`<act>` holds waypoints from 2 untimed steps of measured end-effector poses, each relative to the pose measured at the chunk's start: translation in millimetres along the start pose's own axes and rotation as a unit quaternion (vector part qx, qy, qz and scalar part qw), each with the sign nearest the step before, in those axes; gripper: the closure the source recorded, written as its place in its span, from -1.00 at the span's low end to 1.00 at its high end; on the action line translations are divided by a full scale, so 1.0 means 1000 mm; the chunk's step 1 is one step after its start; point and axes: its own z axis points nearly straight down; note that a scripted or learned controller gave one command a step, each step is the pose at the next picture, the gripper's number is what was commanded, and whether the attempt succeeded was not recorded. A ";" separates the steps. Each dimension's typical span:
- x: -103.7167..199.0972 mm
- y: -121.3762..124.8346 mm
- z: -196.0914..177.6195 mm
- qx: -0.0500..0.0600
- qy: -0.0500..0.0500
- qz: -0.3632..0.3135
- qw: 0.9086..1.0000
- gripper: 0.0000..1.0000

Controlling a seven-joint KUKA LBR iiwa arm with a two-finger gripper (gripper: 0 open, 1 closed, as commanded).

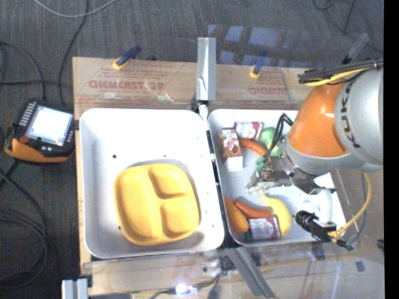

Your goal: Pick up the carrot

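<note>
While one yellow tray (158, 202) is sitting in the left bin (93, 136), one carrot (252, 146) is lying upper middle in the right bin (234, 229); the gripper (262, 178) is hanging nearby, grip unclear.

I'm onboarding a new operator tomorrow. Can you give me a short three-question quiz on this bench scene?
1. True or false: the yellow three-compartment plastic tray lies in the left white bin.
2. Multiple choice: the slim orange carrot lies where? A) on the yellow tray B) in the right white bin, near its far end C) on the floor beside the handheld pendant.
3. Fill the blank: the two-finger gripper hangs over the ____ bin.

Key
1. True.
2. B; it sits beside a green round fruit and a small red-and-white carton.
3. Right, reaching in from the grey arm with the orange band.
</note>
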 end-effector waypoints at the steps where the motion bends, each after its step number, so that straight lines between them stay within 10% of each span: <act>1: -0.006 -0.007 -0.013 0.000 0.001 0.059 0.998 1.00; 2: -0.013 -0.003 -0.001 0.001 0.001 0.125 0.992 1.00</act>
